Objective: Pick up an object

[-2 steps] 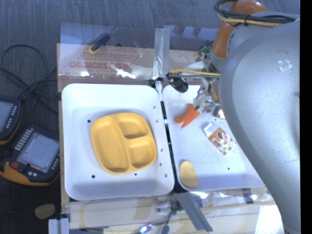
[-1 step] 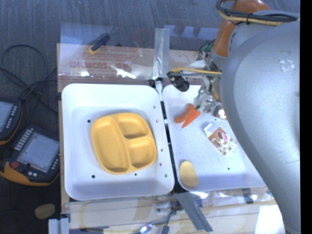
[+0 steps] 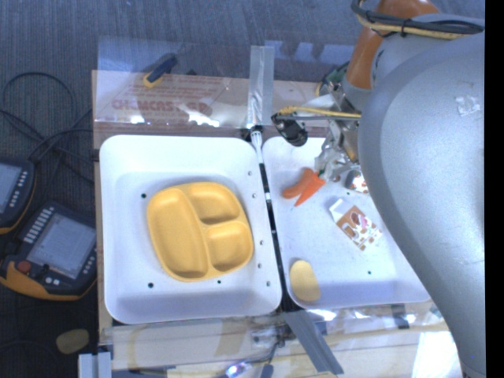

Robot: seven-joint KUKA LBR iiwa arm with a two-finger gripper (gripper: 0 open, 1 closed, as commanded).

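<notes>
Carrot (image 3: 305,186), small, orange and tapered, lies tilted near the top of the right bin (image 3: 346,286), with the claw (image 3: 335,164) just beside its thick end; can't tell if the claw's spread or clenched. Risk imo: it's skinny and slanted, so it could roll or get nudged toward the packet (image 3: 356,225) instead of grabbed.

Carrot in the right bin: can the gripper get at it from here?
Probably yes. The carrot lies bare on the bin floor, nothing on it, with the gripper just beside it.
</notes>
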